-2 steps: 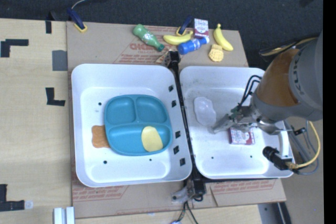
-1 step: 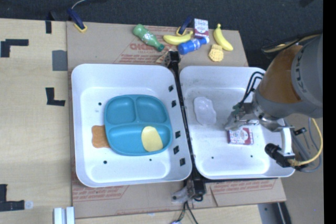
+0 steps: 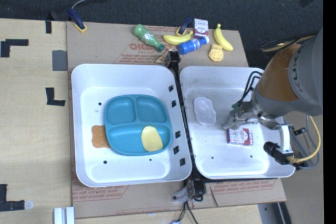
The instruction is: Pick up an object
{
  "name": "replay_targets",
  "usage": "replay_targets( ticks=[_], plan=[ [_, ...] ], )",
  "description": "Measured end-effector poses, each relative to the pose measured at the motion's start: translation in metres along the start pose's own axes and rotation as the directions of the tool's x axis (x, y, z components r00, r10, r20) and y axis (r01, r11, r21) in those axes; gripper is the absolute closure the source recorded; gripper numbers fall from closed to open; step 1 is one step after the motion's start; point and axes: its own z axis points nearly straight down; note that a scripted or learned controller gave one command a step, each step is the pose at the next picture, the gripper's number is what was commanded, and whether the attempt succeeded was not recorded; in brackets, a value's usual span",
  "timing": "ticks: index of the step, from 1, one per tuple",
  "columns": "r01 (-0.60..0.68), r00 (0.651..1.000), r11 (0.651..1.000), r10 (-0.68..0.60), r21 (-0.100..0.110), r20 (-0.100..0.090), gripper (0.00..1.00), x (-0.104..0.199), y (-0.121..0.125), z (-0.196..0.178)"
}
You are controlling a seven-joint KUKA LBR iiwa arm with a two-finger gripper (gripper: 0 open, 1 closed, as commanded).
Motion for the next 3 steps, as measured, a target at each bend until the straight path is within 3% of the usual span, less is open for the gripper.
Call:
replay_targets(
  ticks=[1, 2, 3],
  plan=[
    [-0.002, 1.000, 1.000, 0.002, 0.005, 0.002, 1.00, -0.006, -0.045, -0.032],
    [-0.002, 1.000, 1.000, 0.002, 0.006, 0.001, 0.00, -0.005, -0.046, -0.032],
    [-0.002, 1.000, 1.000, 0.002, -0.009, 0.008, 0.00, 0.034, -0.016, -0.001]
  ],
)
